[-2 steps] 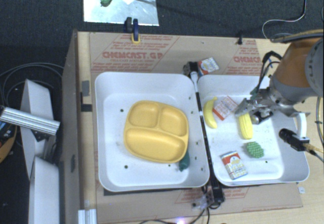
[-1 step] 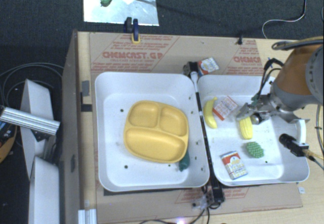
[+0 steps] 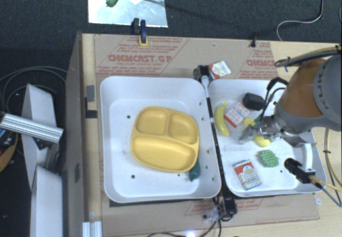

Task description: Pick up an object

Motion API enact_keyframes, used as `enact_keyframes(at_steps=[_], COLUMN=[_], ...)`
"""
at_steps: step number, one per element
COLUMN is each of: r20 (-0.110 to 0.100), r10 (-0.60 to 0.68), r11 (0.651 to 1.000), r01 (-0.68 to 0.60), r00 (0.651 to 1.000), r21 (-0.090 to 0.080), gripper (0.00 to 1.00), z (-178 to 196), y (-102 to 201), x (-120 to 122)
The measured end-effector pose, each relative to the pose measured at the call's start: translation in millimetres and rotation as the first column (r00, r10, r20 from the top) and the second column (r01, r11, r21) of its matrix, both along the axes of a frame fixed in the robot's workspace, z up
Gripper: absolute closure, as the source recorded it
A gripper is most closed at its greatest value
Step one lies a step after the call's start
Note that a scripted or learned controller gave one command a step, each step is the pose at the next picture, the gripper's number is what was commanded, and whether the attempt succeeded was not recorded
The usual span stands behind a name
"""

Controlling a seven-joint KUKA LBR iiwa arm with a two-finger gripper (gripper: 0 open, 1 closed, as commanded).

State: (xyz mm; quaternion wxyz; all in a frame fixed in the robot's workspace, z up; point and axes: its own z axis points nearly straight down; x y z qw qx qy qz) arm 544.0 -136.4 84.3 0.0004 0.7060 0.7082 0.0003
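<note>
In the camera view two white bins sit side by side on a cardboard-covered bench. The left bin (image 3: 115,123) holds a yellow divided tray (image 3: 164,138), with a dark green item (image 3: 194,171) poking out at its lower right corner. The right bin (image 3: 235,185) holds a banana (image 3: 220,119) near the divider, a small red-and-white box (image 3: 234,115) just beside it, a black object (image 3: 254,101) further back, a green bumpy ball (image 3: 269,158) and a second red-and-white carton (image 3: 247,174) near the front wall. The arm (image 3: 307,97) reaches in from the right, and its gripper (image 3: 252,132) is low in the right bin, right at a small yellow object (image 3: 262,140); whether that object lies between them cannot be told, nor how the pincer stands.
</note>
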Motion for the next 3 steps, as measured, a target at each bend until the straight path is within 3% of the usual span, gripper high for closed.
enact_keyframes(at_steps=[1, 2, 3], r20=[0.002, -0.003, 0.003], r10=[0.002, 0.003, 0.007], r11=[1.0, 1.0, 1.0], r01=[-0.002, -0.003, -0.007], r00=[1.0, 1.0, 1.0], r21=[-0.001, 0.0, -0.003], gripper=[0.0, 0.0, 1.0], z=[0, 0, 12], y=[-11, -16, -16], x=[106, 124, 126])
